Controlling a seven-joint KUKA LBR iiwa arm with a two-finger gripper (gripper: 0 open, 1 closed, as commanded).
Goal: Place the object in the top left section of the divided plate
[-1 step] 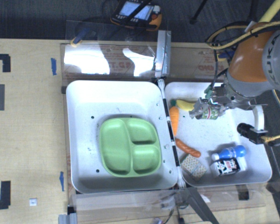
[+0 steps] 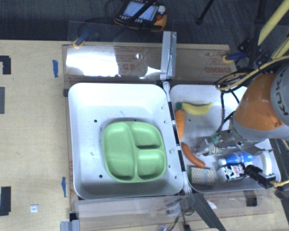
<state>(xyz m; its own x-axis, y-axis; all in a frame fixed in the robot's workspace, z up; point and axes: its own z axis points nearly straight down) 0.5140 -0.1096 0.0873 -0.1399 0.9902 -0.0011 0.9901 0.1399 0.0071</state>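
Sitting in the left white bin (image 2: pixel 82 100), toward its near side, a green divided plate (image 2: pixel 134 150) lies flat with one long section down its left and two smaller sections on its right. A clear plastic panel (image 2: pixel 115 57) stands along the far side of that bin, and a handheld controller (image 2: pixel 139 12) lies on the floor beyond it.

Across the divider, the right white bin (image 2: pixel 207 93) holds the loose objects. A yellow banana (image 2: pixel 197 108) lies at its far left, with the stem end of an orange carrot (image 2: pixel 180 121) just beside it; the carrot runs down along the bin's left wall. Nearer, a second orange-red piece (image 2: pixel 192 157), also carrot-like, lies at a slant, and a patterned can (image 2: pixel 202 176) rests on its side by the near wall. To its right lie a blue-capped bottle (image 2: pixel 237 158) and a dark-labelled container (image 2: pixel 234 172), touching or nearly so.

The gripper (image 2: pixel 216 146) is low in the right bin, between the slanted carrot and the bottle, under the arm's orange band (image 2: pixel 257 109). Its fingers are too cluttered to make out, so I cannot tell how far apart they stand or whether anything sits between them.
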